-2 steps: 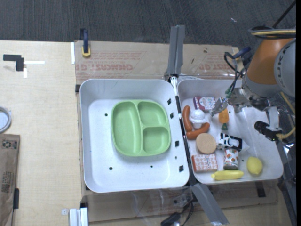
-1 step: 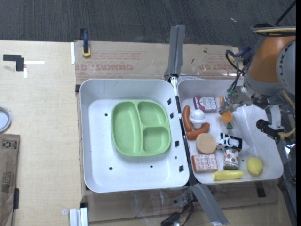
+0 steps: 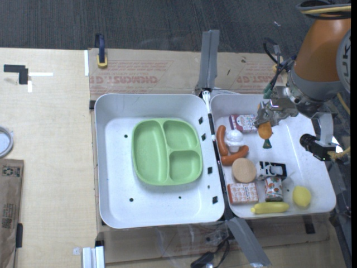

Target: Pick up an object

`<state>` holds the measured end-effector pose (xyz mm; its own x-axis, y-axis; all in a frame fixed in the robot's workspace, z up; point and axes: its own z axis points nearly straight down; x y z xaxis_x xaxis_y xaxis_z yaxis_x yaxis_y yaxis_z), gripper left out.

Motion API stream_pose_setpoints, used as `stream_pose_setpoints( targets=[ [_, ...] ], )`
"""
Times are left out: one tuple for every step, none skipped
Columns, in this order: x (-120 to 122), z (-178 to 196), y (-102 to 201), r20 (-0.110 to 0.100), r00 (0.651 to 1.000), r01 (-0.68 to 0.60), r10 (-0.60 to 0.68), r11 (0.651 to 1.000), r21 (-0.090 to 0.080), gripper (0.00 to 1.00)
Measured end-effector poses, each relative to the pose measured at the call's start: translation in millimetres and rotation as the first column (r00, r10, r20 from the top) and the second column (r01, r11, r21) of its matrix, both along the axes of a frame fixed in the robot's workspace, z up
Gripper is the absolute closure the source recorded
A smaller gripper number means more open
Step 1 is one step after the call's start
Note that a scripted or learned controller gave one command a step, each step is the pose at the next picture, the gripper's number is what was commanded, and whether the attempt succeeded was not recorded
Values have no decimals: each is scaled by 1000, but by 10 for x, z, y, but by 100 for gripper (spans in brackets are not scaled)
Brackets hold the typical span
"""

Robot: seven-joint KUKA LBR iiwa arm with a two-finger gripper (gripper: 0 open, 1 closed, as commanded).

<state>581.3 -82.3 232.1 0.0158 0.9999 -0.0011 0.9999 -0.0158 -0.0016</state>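
Observation:
My gripper [image 3: 266, 121] hangs over the upper middle of the right bin [image 3: 318, 166]. It is shut on a small orange carrot [image 3: 265, 131], which dangles below the fingers with its green top pointing down. Beneath and around it in the bin lie a pink-and-white carton [image 3: 242, 121], a white lump [image 3: 234, 138], two red sausages [image 3: 222, 140], a round brown bun [image 3: 244, 171], a black-and-white carton [image 3: 272, 169], a red can [image 3: 273, 189], a red-and-white box [image 3: 242, 193], a yellow banana [image 3: 270, 207] and a lemon [image 3: 302, 196].
The left bin [image 3: 111, 166] holds a green divided plate [image 3: 167, 151]. A grey divider post [image 3: 210, 60] rises between the bins at the back. The arm's orange band [image 3: 321, 43] fills the upper right corner.

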Motion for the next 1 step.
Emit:
stream_pose_setpoints(
  targets=[
    [394,491,-61,0,1000,23,-23,1000,-1,100]
  ],
)
